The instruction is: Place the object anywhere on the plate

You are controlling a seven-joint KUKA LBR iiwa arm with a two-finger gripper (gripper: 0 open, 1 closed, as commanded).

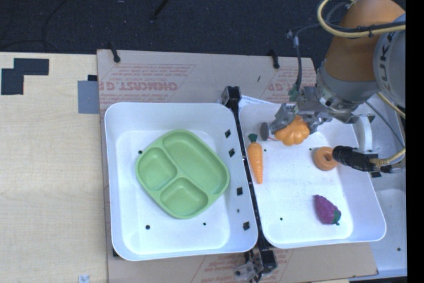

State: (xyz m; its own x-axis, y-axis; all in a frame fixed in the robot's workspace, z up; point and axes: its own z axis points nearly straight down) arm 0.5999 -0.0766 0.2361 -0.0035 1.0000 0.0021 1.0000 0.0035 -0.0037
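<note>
One small orange pumpkin, ribbed, glossy, between end effector fingers

The grey arm reaches in from the right, its orange band uppermost, with the gripper hanging low over the right bin's back edge, fingers closed around an orange pumpkin.

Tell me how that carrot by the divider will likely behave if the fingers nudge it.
The carrot looks like a smooth moulded toy, so probably stiff and light. Its round, tapered body lying flat may roll or pivot rather than slide straight. The glossy look suggests it could slip from a pinch.
</note>
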